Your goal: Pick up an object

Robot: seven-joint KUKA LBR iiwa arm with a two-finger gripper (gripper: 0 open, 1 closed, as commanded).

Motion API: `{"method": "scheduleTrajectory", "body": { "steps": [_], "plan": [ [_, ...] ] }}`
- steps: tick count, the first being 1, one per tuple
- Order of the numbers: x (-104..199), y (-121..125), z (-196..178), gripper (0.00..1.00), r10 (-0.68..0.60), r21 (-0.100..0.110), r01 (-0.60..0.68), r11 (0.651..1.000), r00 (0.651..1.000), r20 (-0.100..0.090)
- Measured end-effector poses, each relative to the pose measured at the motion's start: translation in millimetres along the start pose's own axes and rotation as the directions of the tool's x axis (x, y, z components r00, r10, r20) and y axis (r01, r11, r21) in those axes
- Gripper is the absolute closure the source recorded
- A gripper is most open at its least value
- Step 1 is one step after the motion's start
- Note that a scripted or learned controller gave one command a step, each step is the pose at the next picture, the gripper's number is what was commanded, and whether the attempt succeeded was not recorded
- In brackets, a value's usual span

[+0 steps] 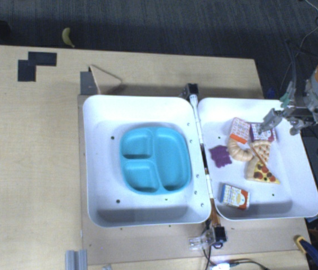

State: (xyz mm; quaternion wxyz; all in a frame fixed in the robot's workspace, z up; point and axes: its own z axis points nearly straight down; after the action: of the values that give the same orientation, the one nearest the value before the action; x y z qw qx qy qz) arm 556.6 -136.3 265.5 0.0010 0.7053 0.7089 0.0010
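Objects for picking are lying in the right bin (302,167), clustered toward its far middle; going from the left, the wooden bench (30,167) is carrying black tape patches (35,65) near its far left edge, and a small yellow banana-shaped toy (67,36) is lying on the dark carpet just beyond the bench's far edge; the left bin (100,167) is holding a blue divided plate (155,159), sitting flat near the bin's centre with its three compartments facing up; the two bins are touching along a shared middle seam; in the right bin, a purple toy piece (221,156) is lying nearest the seam, just left of a tan pretzel-like pastry toy (239,149); an orange and white carton (239,129) is sitting just behind the pastry, touching it; a second small carton (235,196), blue and orange, is lying alone near the bin's near edge, well apart from the cluster; a waffle-patterned toy (260,149) is resting against the pastry's right side, and a pizza slice toy (262,174) is lying just in front of it; a purple and white box (260,132) is sitting at the far right of the cluster; the gripper (267,122) is hanging right over that purple box, reaching in from the bin's right edge with the grey arm behind it; I cannot tell whether its fingers are spread or pressed together, nor whether they are touching the box.
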Motion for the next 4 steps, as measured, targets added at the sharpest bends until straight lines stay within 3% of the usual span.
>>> {"method": "scheduleTrajectory", "body": {
  "steps": [1, 2, 3, 4],
  "plan": [
    [-9.7, -55.8, 162.3, 0.0, 0.003, 0.002, -0.003, 1.0, 1.0, -0.001],
    [-9.3, -53.8, 151.2, 1.0, 0.002, -0.003, -0.002, 1.0, 1.0, 0.0],
    [-9.3, -53.8, 151.2, 0.0, 0.001, -0.003, -0.001, 1.0, 1.0, 0.0],
    [-8.7, -52.1, 140.5, 1.0, 0.0, -0.007, 0.0, 1.0, 1.0, 0.0]
  ]
}}
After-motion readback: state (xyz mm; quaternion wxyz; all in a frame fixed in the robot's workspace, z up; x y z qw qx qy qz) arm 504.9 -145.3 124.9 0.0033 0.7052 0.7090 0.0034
